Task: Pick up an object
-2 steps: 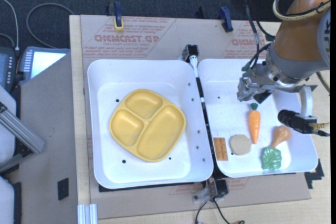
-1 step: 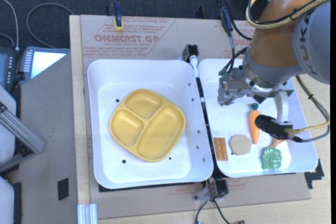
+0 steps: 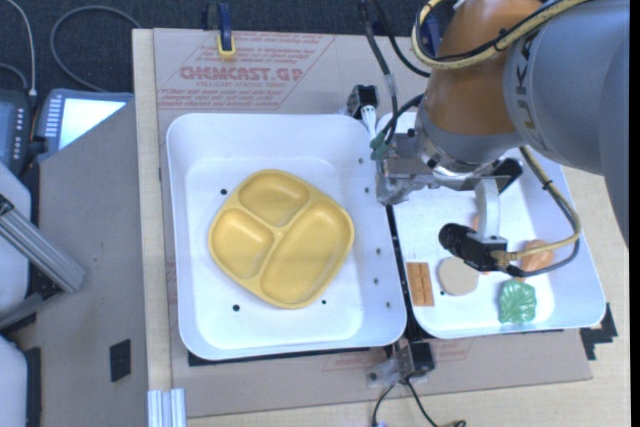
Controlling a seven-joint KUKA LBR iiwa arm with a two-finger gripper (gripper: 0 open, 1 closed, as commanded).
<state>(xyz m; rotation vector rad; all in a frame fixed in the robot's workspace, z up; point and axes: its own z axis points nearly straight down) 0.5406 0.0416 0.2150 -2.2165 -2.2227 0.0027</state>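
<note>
In the right bin (image 3: 575, 300), near its front, lie a small brown block (image 3: 420, 282), a beige round piece (image 3: 459, 279), a green crinkled item (image 3: 517, 302) and an orange item (image 3: 541, 255). My gripper (image 3: 403, 177) hangs under the grey and orange wrist, over the right bin's left rim near the divide between the bins. It is above and to the left of those items. The wrist hides the back half of the right bin.
A yellow divided plate (image 3: 282, 237) lies in the middle of the left bin (image 3: 190, 155). A cardboard sheet (image 3: 250, 65) lies under both bins. Cables run along the bench's back edge.
</note>
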